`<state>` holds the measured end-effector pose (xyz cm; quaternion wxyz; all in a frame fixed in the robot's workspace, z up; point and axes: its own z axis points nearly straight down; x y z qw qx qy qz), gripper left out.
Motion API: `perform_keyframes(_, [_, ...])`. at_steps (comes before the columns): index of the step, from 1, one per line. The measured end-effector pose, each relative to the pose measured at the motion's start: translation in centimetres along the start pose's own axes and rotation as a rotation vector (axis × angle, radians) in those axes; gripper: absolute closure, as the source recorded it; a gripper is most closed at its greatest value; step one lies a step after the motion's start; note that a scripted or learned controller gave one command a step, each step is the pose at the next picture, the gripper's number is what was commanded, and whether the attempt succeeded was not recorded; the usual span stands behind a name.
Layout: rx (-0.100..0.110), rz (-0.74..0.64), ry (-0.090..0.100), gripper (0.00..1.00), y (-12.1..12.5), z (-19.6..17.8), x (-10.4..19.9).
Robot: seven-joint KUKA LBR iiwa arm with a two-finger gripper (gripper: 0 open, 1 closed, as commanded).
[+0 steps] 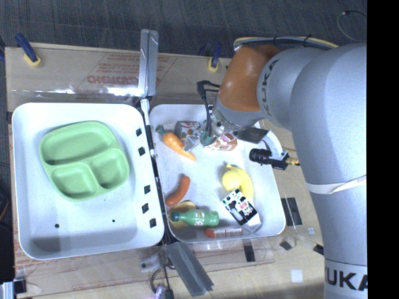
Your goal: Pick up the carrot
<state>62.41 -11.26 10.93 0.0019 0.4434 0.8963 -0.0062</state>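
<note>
The orange carrot [176, 144] with a green top lies in the right bin [215, 173], near its upper left corner, pointing down to the right. My gripper [209, 131] hangs under the orange wrist band just right of the carrot, over some small wrapped items. The arm's body hides most of the gripper. I see nothing between the carrot and the gripper that shows a hold.
In the right bin lie a sausage [178, 190], a green bottle [196, 217], a yellow banana [237, 179], a black-and-white carton [240, 207] and a red-white packet [222, 143]. The left bin [31, 217] holds a green divided tray [84, 159].
</note>
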Motion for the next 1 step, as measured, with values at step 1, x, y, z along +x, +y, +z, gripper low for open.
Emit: perform_keyframes(1, [-0.008, 0.187, 0.010, 1.00, 1.55, -9.62, 5.08])
